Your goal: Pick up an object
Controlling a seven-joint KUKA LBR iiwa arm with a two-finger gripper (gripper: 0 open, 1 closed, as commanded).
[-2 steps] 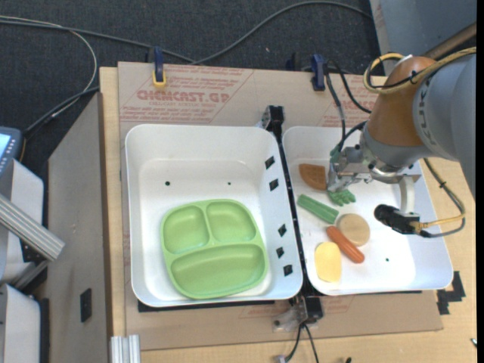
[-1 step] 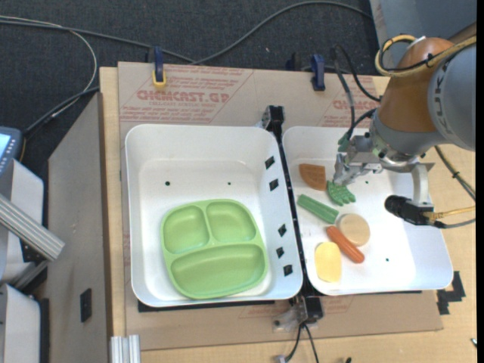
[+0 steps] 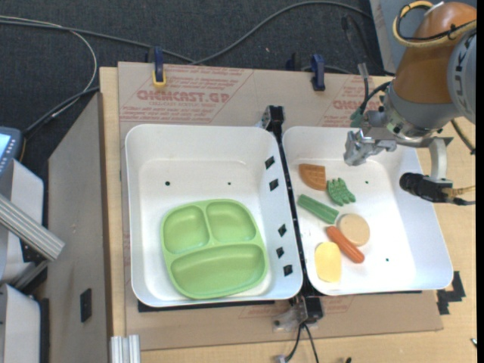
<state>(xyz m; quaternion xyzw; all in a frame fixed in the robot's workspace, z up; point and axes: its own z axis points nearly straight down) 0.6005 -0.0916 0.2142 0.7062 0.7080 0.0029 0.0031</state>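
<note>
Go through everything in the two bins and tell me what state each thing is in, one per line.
green divided plate: flat in the left bin, nothing on it
brown wedge: lying in the right bin, untouched
green leafy piece: lying loose
green stick: lying flat
round bun: resting beside the orange carrot
yellow piece: lying flat
pincer: over the right bin, holding nothing

green tray in left bin, toy food in right bin
</note>
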